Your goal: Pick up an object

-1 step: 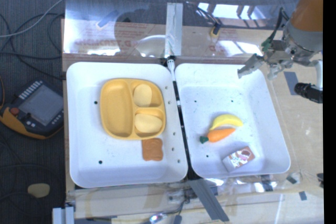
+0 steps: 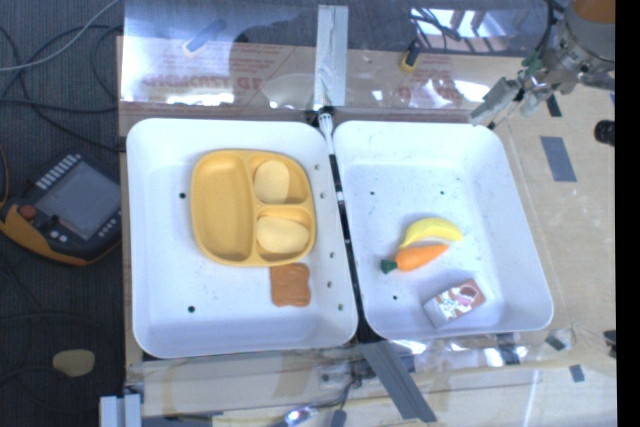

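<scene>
While lying slantwise, carrot (image 2: 421, 257) points its green end seemingly lower-left

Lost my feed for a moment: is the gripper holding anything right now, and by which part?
Nothing is held. The gripper is above the right bin's far right corner, with nothing between its fingers. The banana, carrot and small carton lie in that bin.
</scene>
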`<state>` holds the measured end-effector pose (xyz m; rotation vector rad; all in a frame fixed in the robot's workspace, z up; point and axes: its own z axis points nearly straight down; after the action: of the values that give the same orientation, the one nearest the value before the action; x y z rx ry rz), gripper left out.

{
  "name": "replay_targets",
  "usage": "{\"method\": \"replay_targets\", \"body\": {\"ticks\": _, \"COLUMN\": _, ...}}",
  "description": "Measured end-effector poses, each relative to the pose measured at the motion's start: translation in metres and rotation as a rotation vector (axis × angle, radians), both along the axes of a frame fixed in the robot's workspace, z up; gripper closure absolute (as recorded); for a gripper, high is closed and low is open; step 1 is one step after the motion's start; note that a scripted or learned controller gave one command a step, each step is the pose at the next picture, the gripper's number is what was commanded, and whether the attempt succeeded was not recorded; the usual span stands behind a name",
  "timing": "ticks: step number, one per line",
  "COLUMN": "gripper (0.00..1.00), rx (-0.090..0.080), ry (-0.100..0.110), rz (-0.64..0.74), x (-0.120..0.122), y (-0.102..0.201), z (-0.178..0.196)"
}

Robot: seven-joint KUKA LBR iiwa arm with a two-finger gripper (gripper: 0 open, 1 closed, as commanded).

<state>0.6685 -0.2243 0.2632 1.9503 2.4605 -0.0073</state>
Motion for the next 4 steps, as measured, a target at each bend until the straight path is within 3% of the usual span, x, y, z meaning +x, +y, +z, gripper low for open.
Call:
{"method": "replay_targets", "body": {"ticks": 1, "gripper": 0.00, "rx": 0.000, "ry": -0.002, "rz": 0.326, "x": 0.000, "y": 0.001, "z": 0.083}}
{"method": "replay_targets", "body": {"ticks": 2, "gripper": 0.00, "rx": 0.002, "ry": -0.001, "rz": 0.423, "x": -0.010, "y": 0.002, "z": 0.002}}
{"method": "replay_targets", "body": {"ticks": 3, "gripper": 0.00, "rx": 0.006, "ry": -0.002, "rz": 0.327, "x": -0.048, "y": 0.004, "z": -0.067}}
{"method": "replay_targets", "body": {"ticks": 4, "gripper": 0.00, "rx": 0.001, "ry": -0.001, "rz": -0.067, "x": -0.055, "y": 0.001, "z": 0.010}}
